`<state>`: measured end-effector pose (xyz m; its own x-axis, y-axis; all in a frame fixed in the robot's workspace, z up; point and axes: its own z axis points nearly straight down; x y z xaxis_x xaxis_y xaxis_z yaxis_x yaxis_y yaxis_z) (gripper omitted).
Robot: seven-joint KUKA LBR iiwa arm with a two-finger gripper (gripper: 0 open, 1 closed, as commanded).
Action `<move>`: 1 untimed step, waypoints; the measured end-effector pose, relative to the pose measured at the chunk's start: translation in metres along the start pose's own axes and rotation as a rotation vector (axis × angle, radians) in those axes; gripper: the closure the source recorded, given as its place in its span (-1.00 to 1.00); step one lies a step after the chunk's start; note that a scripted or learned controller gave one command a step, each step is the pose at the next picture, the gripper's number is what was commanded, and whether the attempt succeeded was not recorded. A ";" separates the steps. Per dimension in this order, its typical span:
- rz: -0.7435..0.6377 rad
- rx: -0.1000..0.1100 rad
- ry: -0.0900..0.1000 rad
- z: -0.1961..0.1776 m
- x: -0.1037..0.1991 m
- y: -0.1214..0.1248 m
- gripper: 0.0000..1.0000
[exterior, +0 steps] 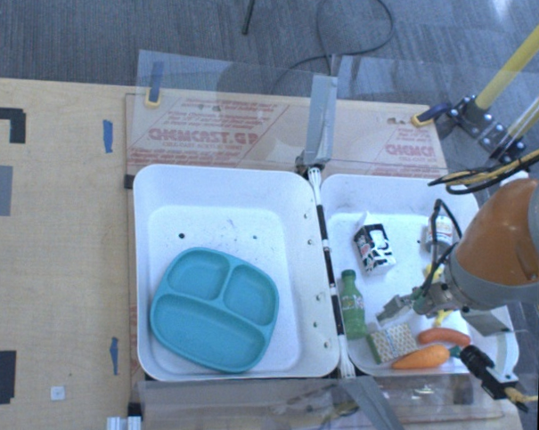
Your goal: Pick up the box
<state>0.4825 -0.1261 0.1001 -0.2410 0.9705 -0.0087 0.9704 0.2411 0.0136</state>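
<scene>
Seen from above a pale wooden table [53, 271]: two shallow white plastic bins side by side. In the right-hand bin [341, 204], small black-and-white printed carton box [373, 248] lying tilted near the middle, apart from everything else; green plastic bottle [352, 304] along the bin's left wall; pale mesh-patterned packet [392, 342] and orange plastic carrot [421, 356] at the near edge, just beside each other; reddish sausage-shaped toy [444, 336] just above the carrot. Grey metal tool [412, 302] low over the right bin, between box and carrot; grip state impossible to tell. In the left-hand bin [163, 196], teal three-compartment plastic plate [214, 309] toward the near-left corner.
</scene>
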 end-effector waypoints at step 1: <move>0.018 0.007 0.004 0.011 0.005 -0.001 -1.00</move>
<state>0.4808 -0.1214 0.0893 -0.2234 0.9747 -0.0045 0.9747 0.2235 0.0069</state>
